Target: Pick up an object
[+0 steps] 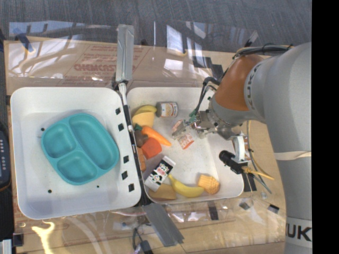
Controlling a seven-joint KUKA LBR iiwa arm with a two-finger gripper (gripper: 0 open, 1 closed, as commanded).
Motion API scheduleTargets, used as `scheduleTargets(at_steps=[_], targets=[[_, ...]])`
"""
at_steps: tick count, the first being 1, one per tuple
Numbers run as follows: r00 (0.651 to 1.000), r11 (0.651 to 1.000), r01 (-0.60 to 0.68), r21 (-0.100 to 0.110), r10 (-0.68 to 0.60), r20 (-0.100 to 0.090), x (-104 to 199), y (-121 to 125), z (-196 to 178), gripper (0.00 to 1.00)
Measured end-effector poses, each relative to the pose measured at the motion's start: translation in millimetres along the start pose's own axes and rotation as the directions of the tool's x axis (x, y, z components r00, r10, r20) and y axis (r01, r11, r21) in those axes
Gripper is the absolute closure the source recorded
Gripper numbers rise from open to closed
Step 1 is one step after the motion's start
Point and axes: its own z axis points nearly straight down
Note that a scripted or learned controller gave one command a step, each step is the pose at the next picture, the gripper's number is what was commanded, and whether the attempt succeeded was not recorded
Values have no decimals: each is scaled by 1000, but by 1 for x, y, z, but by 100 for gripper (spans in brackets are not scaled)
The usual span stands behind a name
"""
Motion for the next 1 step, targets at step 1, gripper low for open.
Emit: scheduleTargets(at_steps=[1], targets=[[1000,1000,3,8,-3,-1,0,-2,-7,100]])
